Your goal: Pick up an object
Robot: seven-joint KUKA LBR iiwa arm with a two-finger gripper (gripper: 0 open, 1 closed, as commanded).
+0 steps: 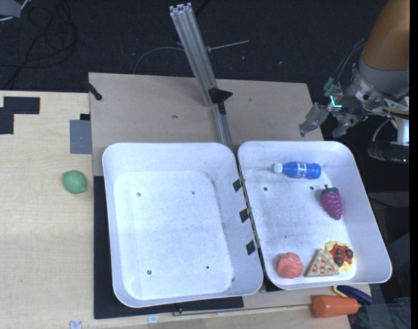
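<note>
- The bench (31, 204) carries two white bins; the right bin (373, 252) holds the toys.
- The gripper (323, 117) hangs beyond its far rim, fingers apart and empty.
- You should lower it onto the blue bottle (299, 170), the nearest object, and close across its narrow side.

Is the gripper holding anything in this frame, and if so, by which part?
Nothing is held. The gripper hangs beyond the right bin's far rim, apart from the blue bottle.

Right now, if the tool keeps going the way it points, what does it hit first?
The tool slants down toward the left, above the far rim of the right bin. Going on, it would probably meet that rim or the bench beside it. The bottle lies nearer the camera. Depth is unclear.
</note>
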